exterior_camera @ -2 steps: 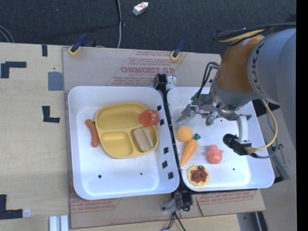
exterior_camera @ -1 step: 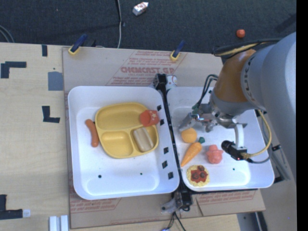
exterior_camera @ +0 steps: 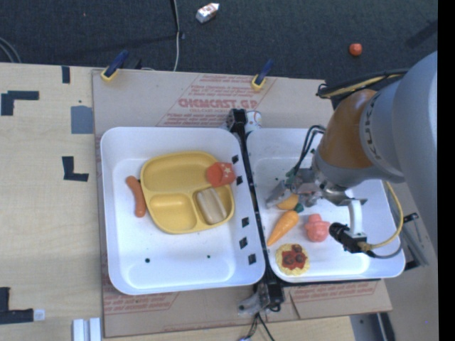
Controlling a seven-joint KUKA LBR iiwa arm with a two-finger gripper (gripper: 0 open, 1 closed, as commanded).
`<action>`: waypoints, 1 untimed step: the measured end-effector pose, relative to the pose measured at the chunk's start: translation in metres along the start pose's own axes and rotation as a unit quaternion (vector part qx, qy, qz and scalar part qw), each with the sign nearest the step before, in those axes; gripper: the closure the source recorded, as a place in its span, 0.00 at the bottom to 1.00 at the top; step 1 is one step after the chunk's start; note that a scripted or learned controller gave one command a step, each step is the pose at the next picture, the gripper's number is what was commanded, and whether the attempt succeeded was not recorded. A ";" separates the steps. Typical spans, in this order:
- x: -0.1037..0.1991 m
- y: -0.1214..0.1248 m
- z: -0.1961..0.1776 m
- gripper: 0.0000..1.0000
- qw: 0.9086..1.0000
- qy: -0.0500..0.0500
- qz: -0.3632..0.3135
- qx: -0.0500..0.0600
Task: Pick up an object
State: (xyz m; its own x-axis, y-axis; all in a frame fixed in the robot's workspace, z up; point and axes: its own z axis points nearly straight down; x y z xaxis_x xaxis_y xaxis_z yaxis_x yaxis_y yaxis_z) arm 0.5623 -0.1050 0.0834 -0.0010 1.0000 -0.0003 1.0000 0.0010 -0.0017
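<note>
My gripper (exterior_camera: 288, 195) is low in the right bin (exterior_camera: 370, 261), near its left-centre. A small yellow-orange piece (exterior_camera: 288, 204) lies right under and against its tip, partly hidden by it. Just in front lie an orange carrot (exterior_camera: 282, 226), tilted, a pink toy (exterior_camera: 317, 228) beside it, and a small round pizza (exterior_camera: 292, 258) near the front wall. The grey arm with its orange band (exterior_camera: 348, 137) covers the bin's back right part.
The left bin (exterior_camera: 121, 261) holds a yellow divided plate (exterior_camera: 174, 176) with a red tomato (exterior_camera: 221, 173) and a bread slice (exterior_camera: 211, 204) on it. A sausage (exterior_camera: 136, 195) lies left of the plate. A black divider (exterior_camera: 245, 190) runs between the bins.
</note>
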 end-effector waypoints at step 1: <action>0.001 0.002 -0.012 1.00 1.000 0.000 -0.001 -0.001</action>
